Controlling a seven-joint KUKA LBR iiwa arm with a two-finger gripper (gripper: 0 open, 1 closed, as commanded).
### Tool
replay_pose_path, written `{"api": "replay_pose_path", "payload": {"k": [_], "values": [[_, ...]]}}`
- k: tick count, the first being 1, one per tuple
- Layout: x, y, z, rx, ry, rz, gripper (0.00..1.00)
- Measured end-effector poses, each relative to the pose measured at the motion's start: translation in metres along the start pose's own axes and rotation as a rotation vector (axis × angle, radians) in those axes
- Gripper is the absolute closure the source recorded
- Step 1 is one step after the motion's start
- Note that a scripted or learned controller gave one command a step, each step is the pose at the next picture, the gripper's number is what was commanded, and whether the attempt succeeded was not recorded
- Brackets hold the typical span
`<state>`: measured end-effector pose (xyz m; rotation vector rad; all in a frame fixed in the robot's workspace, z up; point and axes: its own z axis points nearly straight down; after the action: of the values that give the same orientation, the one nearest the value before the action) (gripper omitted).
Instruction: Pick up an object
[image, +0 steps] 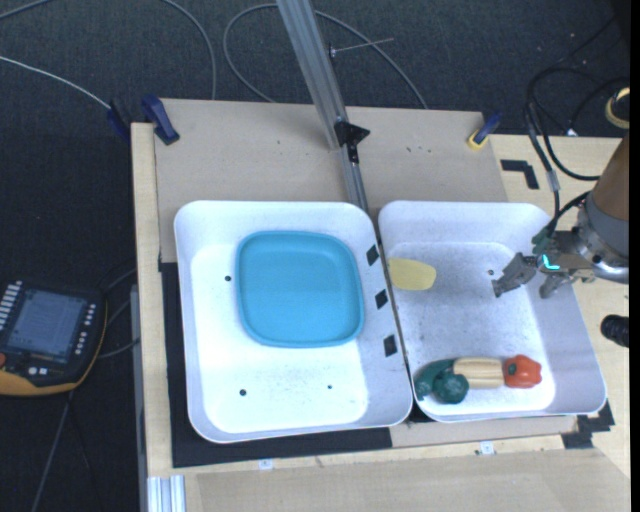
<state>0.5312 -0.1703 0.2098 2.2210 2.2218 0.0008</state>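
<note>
Two white bins side by side on the tabletop (300, 140), left bin (200, 390) carrying a shallow blue tray (300, 288) near its middle, right bin (570, 360) carrying the pickable things. Gripper (530, 277) reaching in over the right bin's right side, up toward its far half, jaws spread apart with nothing between them, fingers splayed downward and out as though readied for a descent. Pale yellow piece (411, 274) lying flat against the right bin's left wall, near the divider between the bins. Along the right bin's near edge, three toys in a row: green piece (442, 384) at the left, tan piece (479, 373) in the middle, red piece (521, 372) at the right, each touching its neighbour; probably slid there because the bin floor curves up at the rim. Open jaws well apart from all of them, hovering above bare speckled floor. Likely still in the approach step, no target committed. Nearest candidate by position looks like the red piece at the near right corner, though crowding against the tan piece and the bin wall could block one finger. Yellow piece more isolated, but flat and tight to the wall, so hard to get under.
</note>
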Motion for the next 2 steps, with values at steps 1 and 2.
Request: {"api": "replay_pose_path", "payload": {"k": [1,2], "values": [[0.000,0.000,0.000,0.000,0.000,0.000,0.00],[0.002,0.004,0.061,0.005,0.001,0.000,0.00]]}}
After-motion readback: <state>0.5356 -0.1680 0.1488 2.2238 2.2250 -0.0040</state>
